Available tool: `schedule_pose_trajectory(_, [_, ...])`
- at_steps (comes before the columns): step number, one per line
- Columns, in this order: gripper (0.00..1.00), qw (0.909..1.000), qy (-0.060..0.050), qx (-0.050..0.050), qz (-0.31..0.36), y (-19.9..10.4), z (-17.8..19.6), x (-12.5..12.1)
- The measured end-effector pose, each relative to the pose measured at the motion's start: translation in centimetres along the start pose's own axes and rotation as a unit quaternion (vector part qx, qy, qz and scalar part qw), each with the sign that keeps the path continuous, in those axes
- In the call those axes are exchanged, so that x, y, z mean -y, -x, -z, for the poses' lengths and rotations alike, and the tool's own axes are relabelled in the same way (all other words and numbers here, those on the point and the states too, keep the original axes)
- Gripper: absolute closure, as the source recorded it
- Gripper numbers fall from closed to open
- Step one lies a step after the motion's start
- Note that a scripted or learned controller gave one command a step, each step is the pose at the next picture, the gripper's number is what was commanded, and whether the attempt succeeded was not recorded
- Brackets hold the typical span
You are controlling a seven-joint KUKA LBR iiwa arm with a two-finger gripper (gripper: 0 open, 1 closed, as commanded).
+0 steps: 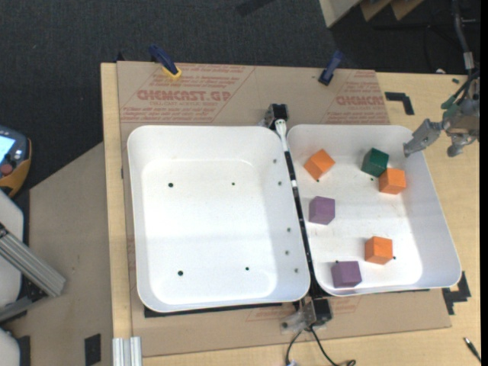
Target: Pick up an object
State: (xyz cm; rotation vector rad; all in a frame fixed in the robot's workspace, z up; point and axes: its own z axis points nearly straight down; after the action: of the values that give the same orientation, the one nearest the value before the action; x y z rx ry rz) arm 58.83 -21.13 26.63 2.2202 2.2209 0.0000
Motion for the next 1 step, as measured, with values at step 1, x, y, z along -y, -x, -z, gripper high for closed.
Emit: schedule_pose_trajectory(1, [0.0,1.0,-0.004,-0.004,0.008,-16.45,-8.66,-4.05])
